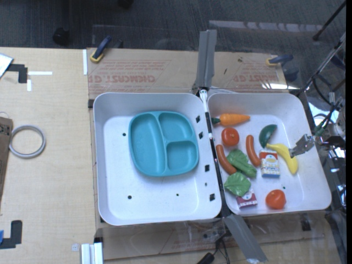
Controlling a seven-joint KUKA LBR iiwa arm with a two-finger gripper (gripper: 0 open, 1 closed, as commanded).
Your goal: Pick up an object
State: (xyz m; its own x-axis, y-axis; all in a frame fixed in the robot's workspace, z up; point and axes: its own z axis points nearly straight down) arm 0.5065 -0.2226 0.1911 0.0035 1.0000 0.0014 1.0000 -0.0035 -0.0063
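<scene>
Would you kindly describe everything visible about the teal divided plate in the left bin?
The teal divided plastic plate is a rounded rectangle with raised ridges splitting it into three compartments: one long section along its left side and two smaller ones on the right. It looks smooth and matte, with nothing in it. It lies flat, right side up, slightly turned, on the floor of the left shallow white bin, toward the far half, touching only that floor.

We note a roll of tape [26, 141] at nine o'clock on the wooden surface [49, 191], a blue-and-yellow clamp [100, 49] at eleven o'clock, and brown cardboard [143, 73] beneath, toward twelve o'clock.
</scene>
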